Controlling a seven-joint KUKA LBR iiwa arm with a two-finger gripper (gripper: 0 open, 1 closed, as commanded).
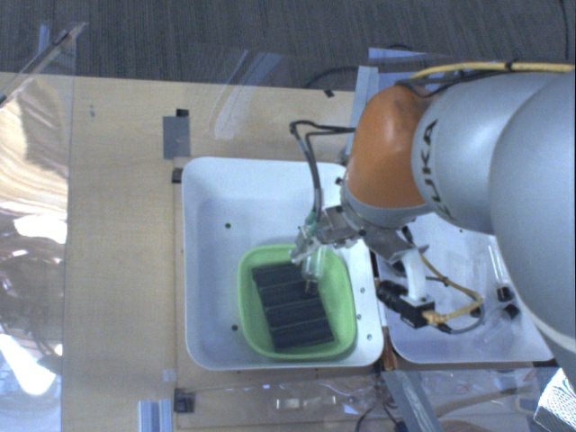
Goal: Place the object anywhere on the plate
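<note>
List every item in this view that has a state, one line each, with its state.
Dark grey ribbed rectangular block: lying flat on the plate, aslant.
Light green square plastic plate: flat in the left bin's near right corner, carrying the block.
Left shallow white bin: holds the plate.
Right shallow white bin: partly hidden by the arm.
End effector: low over the plate's far edge, at the block's far end.

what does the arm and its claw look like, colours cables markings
The arm is bulky, rounded and grey, with an orange band above the wrist and dark KUKA lettering beside it. A black cable loops down to the small metallic claw.
</note>
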